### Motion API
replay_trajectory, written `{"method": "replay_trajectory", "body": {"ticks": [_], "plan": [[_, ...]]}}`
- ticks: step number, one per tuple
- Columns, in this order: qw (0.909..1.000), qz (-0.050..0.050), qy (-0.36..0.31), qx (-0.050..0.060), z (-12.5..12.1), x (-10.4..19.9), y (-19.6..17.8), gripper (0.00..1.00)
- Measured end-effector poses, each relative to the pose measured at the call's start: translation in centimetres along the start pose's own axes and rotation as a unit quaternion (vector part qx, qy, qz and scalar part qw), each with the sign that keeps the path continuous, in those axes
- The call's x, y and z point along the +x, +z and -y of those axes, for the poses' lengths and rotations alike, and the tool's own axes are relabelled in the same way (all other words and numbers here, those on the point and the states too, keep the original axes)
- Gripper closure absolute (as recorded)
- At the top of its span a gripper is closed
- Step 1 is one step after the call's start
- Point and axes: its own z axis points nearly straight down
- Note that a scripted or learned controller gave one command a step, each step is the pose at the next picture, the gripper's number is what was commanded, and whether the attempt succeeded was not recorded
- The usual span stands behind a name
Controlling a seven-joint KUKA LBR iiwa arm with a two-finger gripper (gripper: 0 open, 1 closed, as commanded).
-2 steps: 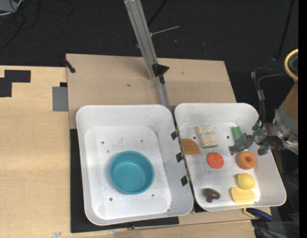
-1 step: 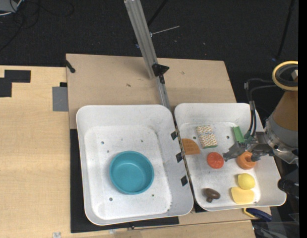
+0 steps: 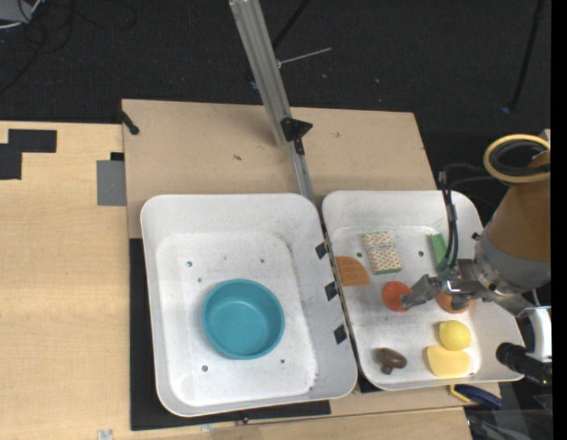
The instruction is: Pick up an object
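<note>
The right bin (image 3: 407, 211) at lower right of the frame is crowded. A red ball (image 3: 394, 294) sits just beside the gripper (image 3: 419, 293), with an orange card (image 3: 351, 271) to its left and a patterned sponge (image 3: 382, 251) above. A green stick (image 3: 437, 248) lies near the arm's wrist. Toward the bottom edge a yellow ball (image 3: 454, 335) rests against a yellow block (image 3: 448, 362), and a brown lump (image 3: 389, 359) lies to their left. Open floor remains along the bin's top strip and between the brown lump and the orange card.

The left bin (image 3: 173, 236) holds a teal bowl (image 3: 244, 317) at lower centre; its upper half and left margin are free. A slanted metal rail (image 3: 265, 62) descends from the top centre to the wall between the bins, blocking passage there.
</note>
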Motion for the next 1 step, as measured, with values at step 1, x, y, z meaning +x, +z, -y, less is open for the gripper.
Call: {"method": "replay_trajectory", "body": {"ticks": [1], "plan": [[1.0, 0.0, 0.0, 0.0, 0.46, 0.47, 4.38, 0.0]]}}
